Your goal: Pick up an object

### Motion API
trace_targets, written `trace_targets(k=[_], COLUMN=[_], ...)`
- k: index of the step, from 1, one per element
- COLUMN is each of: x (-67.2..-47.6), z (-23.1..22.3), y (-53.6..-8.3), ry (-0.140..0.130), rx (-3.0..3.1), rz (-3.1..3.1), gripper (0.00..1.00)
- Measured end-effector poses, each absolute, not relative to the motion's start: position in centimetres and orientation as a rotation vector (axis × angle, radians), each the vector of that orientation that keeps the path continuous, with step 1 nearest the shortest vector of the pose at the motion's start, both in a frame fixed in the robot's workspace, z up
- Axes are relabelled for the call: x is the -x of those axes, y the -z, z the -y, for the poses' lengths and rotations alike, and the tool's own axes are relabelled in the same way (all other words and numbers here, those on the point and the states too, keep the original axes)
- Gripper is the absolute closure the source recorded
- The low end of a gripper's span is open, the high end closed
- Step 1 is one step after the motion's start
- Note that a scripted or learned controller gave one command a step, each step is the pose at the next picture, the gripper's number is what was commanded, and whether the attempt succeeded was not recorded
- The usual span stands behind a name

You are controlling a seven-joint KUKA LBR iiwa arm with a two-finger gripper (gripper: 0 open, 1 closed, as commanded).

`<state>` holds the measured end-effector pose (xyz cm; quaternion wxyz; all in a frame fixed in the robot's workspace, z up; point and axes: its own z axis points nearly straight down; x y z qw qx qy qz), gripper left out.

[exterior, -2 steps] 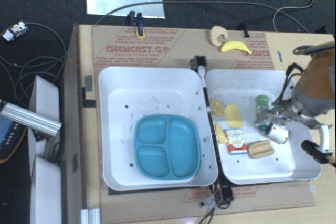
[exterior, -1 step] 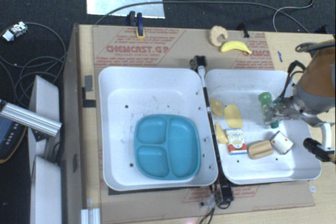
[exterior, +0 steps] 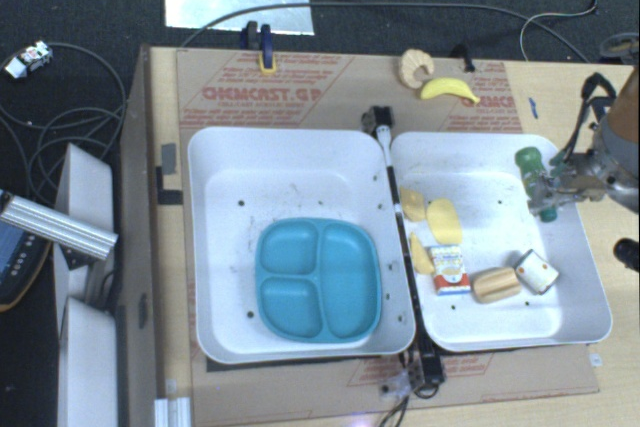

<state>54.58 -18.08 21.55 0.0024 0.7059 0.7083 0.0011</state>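
Observation:
My gripper (exterior: pixel 546 187) hangs over the right rim of the right bin (exterior: pixel 500 330), on the arm (exterior: pixel 612 150) that comes in from the right. A green object (exterior: pixel 527 159) sits right at the gripper's tip, partly covered by it, and a darker green bit shows just below. Lower in the same bin lie two yellow pieces (exterior: pixel 444 220), a red and white carton (exterior: pixel 451 271), a tan roll (exterior: pixel 495 284) and a small white block (exterior: pixel 537 273). These lie apart from the gripper, to its lower left.
The left bin (exterior: pixel 230 175) holds a blue divided plate (exterior: pixel 319 279). A black divider (exterior: pixel 398 225) runs between the bins. Behind them on the bench lie a banana (exterior: pixel 448 90) and a tan piece (exterior: pixel 415 67). Cables cross the floor at the back.

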Motion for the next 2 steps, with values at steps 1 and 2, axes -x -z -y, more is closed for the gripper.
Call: trace_targets(k=[1,2], x=[-54.6,-53.3], z=[12.2,7.6], y=[-22.2,-21.7], ry=[-0.003,-0.001], rx=[-2.216,-2.216], rz=[-2.224,-2.226], gripper=[1.0,1.0])
